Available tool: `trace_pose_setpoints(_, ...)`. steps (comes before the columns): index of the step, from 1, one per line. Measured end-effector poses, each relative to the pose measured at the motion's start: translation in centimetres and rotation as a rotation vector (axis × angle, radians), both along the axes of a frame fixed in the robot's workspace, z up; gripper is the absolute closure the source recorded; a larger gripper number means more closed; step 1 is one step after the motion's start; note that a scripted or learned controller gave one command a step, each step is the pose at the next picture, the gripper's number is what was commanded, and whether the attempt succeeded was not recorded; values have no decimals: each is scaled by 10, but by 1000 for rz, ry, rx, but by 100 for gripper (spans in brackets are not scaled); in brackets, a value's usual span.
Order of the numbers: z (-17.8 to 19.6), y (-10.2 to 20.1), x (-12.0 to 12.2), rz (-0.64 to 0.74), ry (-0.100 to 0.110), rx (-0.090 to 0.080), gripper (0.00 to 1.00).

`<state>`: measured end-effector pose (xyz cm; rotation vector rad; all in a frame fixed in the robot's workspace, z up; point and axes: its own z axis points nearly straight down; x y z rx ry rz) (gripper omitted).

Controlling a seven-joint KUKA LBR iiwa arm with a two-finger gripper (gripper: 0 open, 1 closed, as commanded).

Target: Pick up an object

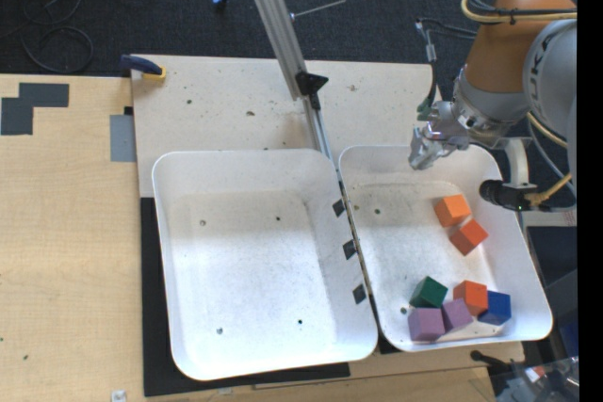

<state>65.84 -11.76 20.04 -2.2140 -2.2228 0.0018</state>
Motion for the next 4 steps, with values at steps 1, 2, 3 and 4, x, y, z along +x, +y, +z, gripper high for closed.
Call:
trace_pose_setpoints(1,7,56,-12,0,0,1,100)
trace_pose_setpoints(2,3,103,-12,0,1,1,100)
trace_pose_setpoints(3,18,157,-18,0,-3,0,100)
trace_pose_setpoints(4,30,203,-19,-1,-2,-1,100)
